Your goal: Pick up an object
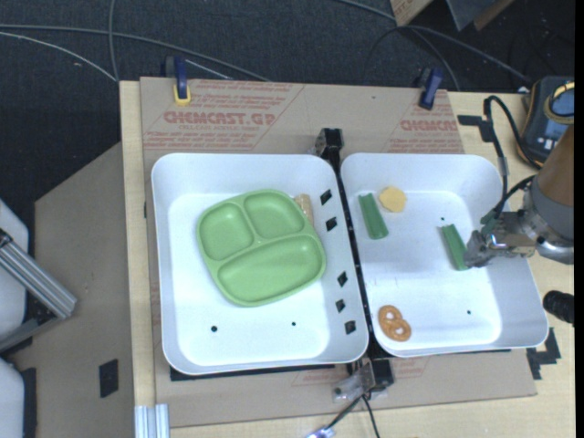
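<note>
Bins: two shallow white plastic bins (246, 345)
Left of the divider: one green sectioned plate (262, 245)
Right of the divider: two green sticks (372, 215), one yellow disc (393, 199), one pretzel (394, 323)
Gripper (478, 250): at one stick (453, 245); grip cannot be told

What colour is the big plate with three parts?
Light green. The divided plate shows best in the camera view, in the left bin.

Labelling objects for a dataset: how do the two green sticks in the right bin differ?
The left green stick lies apart from the claw, near the yellow round piece; the right green stick lies right by the claw, looking darker. Both are short, green, similarly slanted.
</note>
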